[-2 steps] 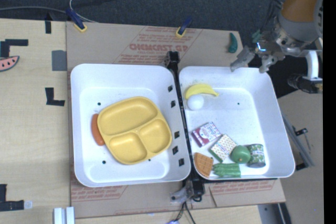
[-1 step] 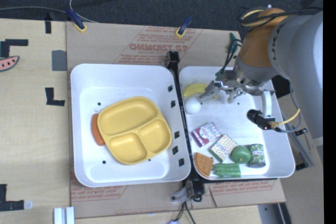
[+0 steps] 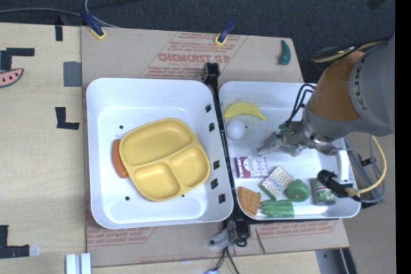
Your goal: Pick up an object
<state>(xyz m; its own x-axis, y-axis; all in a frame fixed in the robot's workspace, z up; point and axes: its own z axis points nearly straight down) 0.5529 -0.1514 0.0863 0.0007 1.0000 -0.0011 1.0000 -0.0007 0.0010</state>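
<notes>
While the arm [image 3: 350, 96] enters from the right edge of the frame, its gripper [image 3: 273, 143] hangs low over the middle of the right bin [image 3: 282, 94], fingers pointing left; whether they are spread or pressed together cannot be told, and nothing is seen between them.

Right bin contents: a banana [image 3: 244, 111] lies at upper left of that bin, long axis roughly level across the frame, ends curving downward. A white ball [image 3: 236, 129] sits just below it, near the divider. A red-and-white packet [image 3: 252, 167] lies below and left of the gripper, apart from it. Lower down sit a checked block [image 3: 276, 181], a waffle [image 3: 248, 200], a green pickle-like piece [image 3: 277, 208] with long axis level, a green round item [image 3: 297, 190] and a small can [image 3: 323, 192].

Left bin [image 3: 103, 138]: a yellow divided tray [image 3: 164, 157] lies tilted at centre, partly covering an orange item [image 3: 118, 158] at its left edge.
</notes>
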